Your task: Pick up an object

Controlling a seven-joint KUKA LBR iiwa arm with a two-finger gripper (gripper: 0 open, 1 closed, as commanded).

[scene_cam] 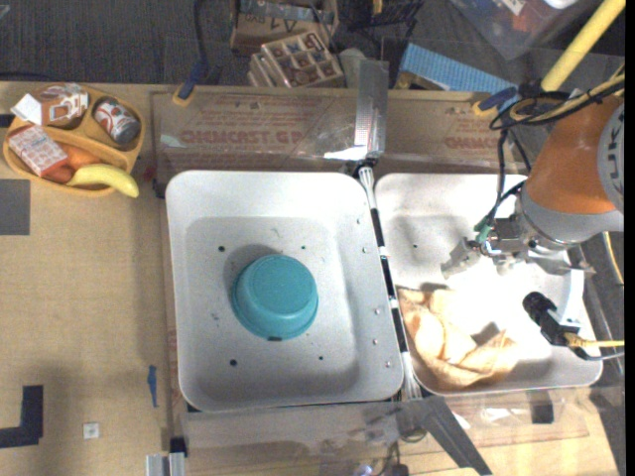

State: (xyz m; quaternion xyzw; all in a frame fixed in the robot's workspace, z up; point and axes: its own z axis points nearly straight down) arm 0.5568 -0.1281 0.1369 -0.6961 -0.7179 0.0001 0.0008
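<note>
A teal bowl [276, 296] lies upside down in the middle of the left white bin [198, 216]. In the right white bin [427, 201] a floppy tan and orange thing [451, 340], like a crumpled cloth or soft toy, lies in the front left corner. My gripper [458, 260] hangs over the middle of the right bin, just above and behind the tan thing and apart from it. Nothing shows between its tips. The arm's orange band [580, 162] rises at the right.
A yellow tray [60, 162] with a banana and toy food sits on the bench at the far left. A cardboard wall [268, 132] runs behind both bins. Clutter and cables lie beyond it.
</note>
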